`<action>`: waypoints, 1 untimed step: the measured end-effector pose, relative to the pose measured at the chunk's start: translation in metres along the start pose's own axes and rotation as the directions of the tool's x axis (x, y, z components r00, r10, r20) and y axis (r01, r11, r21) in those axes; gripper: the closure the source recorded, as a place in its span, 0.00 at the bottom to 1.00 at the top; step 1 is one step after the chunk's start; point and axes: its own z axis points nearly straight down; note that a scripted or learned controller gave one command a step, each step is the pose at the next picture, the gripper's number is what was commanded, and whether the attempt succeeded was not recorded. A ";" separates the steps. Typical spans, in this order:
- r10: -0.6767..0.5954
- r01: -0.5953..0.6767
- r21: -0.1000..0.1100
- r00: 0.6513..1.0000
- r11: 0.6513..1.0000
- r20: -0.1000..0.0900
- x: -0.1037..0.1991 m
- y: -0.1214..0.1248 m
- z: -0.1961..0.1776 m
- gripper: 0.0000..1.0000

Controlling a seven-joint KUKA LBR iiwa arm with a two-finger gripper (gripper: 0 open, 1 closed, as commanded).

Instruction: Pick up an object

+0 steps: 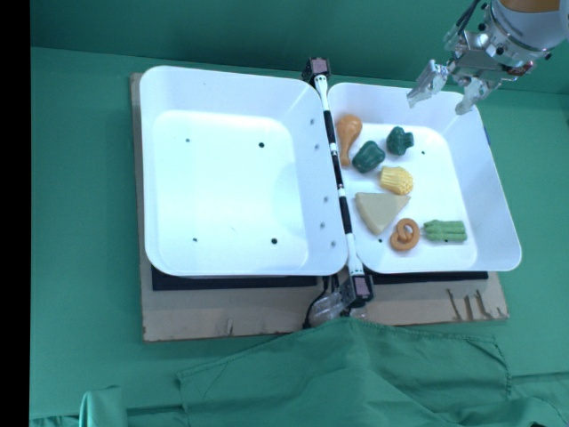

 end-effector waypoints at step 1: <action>0.005 -0.005 0.010 1.000 1.000 0.001 -0.044 -0.016 0.094 0.00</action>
